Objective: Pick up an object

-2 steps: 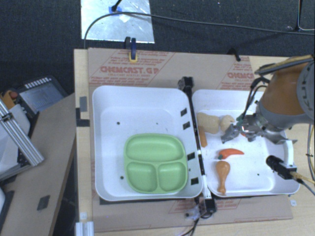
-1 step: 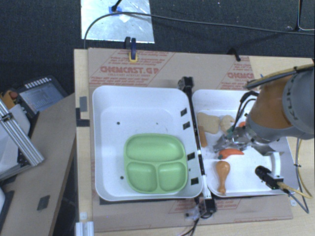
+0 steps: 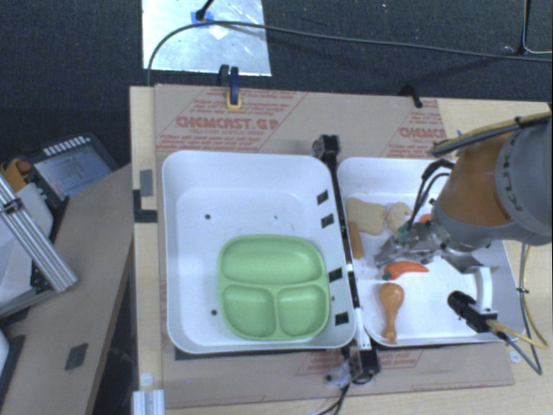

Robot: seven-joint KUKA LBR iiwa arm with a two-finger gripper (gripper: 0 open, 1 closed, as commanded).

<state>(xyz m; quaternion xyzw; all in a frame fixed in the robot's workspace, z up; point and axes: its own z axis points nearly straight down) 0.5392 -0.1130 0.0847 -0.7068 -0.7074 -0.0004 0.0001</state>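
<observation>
One fixed camera above the bench (image 3: 285, 111), looking down at a slant on both bins (image 3: 186, 232).

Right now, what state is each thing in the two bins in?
green divided plate: flat, right side up, in the left bin.
drumstick: lying in the right bin, near the front wall.
orange piece: lying under the hand.
beige piece: lying near the divider.

A robotics lab, probably: a grey-and-orange arm (image 3: 492, 188) reaches over two white bins (image 3: 186, 232) on a cardboard-covered bench (image 3: 285, 115), cables (image 3: 389, 46) trailing across dark carpet (image 3: 69, 50).
</observation>
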